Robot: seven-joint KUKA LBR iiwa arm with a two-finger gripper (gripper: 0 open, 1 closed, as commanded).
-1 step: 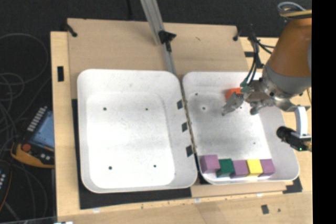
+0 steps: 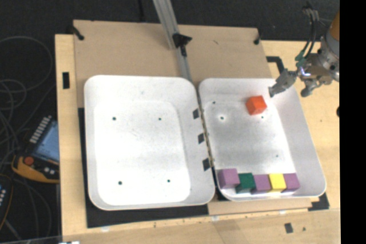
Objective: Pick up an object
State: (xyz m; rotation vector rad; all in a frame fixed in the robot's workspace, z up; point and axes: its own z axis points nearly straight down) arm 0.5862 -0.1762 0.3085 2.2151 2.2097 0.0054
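1. My jaws (image 2: 293, 84) hang at the three o'clock edge of the view, over the upper right rim of the right bin (image 2: 297, 123), with my wrist and its orange band above them at the frame's edge.
2. The two fingers stand spread apart, released, with nothing between them.
3. The orange cube (image 2: 256, 104) lies in the right bin, near its twelve o'clock end, at about eight o'clock from my jaws, near them but apart.
4. Along the bin's six o'clock wall sits a row of five cubes touching side by side: a purple cube (image 2: 229, 177) at the left, then a green cube (image 2: 246, 182), a second purple cube (image 2: 262, 182), a yellow cube (image 2: 277, 181) and a third purple cube (image 2: 291, 181).
5. The left bin (image 2: 143, 140) lies at nine o'clock of the right bin, the two touching along their shared edge.
6. Both bins rest on the tan worktop (image 2: 217, 54), and a slanted metal pole (image 2: 163, 3) rises from its twelve o'clock side.
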